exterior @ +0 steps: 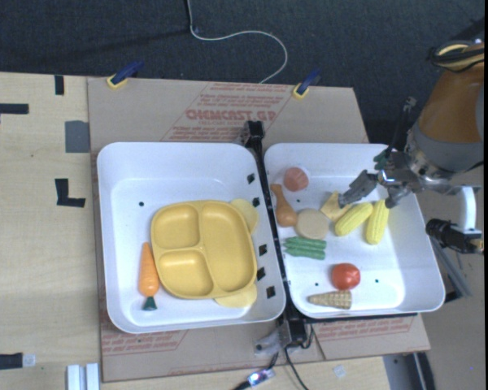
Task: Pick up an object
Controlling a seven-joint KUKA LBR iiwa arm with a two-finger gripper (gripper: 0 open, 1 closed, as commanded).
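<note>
No pick is made yet: the gripper (376, 187), fingers spread and holding nothing, hovers over the right bin's (415, 295) far-right part above the corn (352, 218), leaving descent, closing and lift.

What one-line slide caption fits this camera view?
Claw poised over corn cobs in the right bin; left bin holds a yellow tray and carrot.
</note>
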